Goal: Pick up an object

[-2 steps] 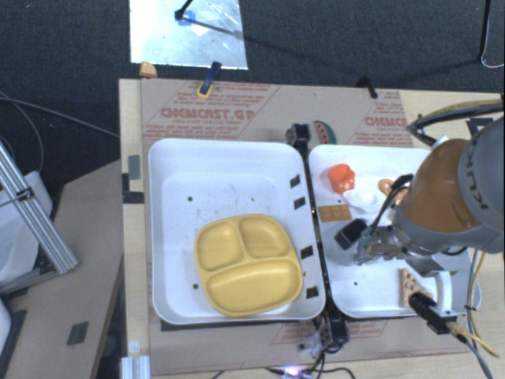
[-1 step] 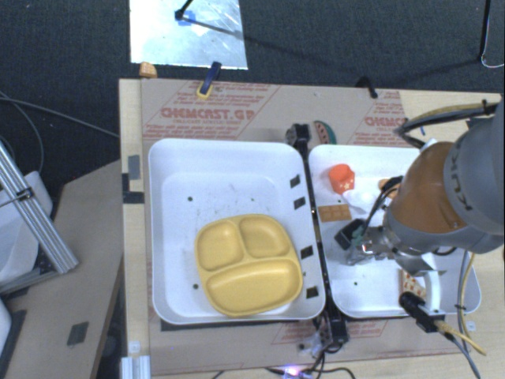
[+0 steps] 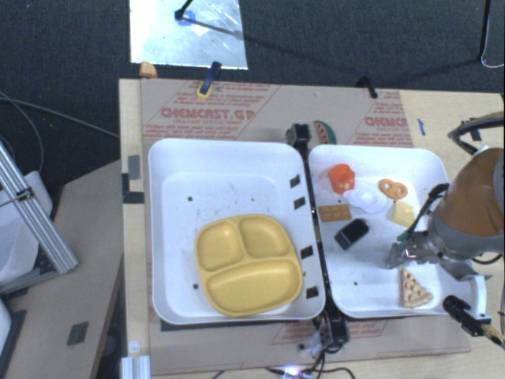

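On the worktop (image 3: 237,109), a cardboard-lined surface, two shallow white plastic bins are sitting side by side, touching along a shared edge. Left bin (image 3: 181,172) is carrying one big item: a yellow divided plate (image 3: 248,264), glossy moulded plastic, three compartments, rounded corners. Right bin (image 3: 426,164) is holding the small stuff, all toy-food sized. Arm (image 3: 473,212) is reaching in from the right, grey body with orange band, and the end effector (image 3: 404,253) is hovering low over the right bin's floor, just above the pizza slice (image 3: 413,289), a flat triangular wedge with speckled topping. Cannot tell whether it is spread or pressed together; nothing is visibly pinched. So the pick is not done: judging by position, it is only at the approach stage, with grasp and lift both left. Other candidates, getting smaller: black rectangular block (image 3: 351,233), matte; orange cup-shaped piece (image 3: 341,178); pale yellow cheese cube (image 3: 403,212); brown cracker bar (image 3: 334,212), flat; pretzel (image 3: 392,188), twisted and glossy.
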`<state>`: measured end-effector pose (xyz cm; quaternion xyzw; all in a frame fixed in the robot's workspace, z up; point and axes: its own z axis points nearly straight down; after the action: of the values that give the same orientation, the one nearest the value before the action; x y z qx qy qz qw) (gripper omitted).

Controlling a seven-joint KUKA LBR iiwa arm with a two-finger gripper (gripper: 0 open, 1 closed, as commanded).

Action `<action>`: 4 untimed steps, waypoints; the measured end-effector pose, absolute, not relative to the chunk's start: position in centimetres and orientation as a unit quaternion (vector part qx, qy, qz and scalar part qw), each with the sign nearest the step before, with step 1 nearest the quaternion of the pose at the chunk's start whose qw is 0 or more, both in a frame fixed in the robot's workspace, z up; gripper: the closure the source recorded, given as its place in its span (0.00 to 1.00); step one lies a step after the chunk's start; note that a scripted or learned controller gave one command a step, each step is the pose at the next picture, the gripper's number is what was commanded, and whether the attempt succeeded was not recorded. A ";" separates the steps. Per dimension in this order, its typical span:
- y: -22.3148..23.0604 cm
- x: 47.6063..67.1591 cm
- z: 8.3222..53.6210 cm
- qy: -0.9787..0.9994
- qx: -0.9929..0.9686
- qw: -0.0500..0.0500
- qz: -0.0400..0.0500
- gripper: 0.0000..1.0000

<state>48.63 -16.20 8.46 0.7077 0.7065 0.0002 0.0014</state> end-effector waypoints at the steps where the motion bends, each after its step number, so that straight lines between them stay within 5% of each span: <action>1: -13.1 48.7 8.4 0.708 0.706 0.000 0.000 1.00; 2: -17.0 48.7 8.5 0.707 0.708 0.001 0.000 1.00; 4: -8.2 48.7 8.4 0.709 0.706 0.000 0.000 1.00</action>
<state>48.69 -8.19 8.42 0.7055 0.7087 0.0005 -0.0001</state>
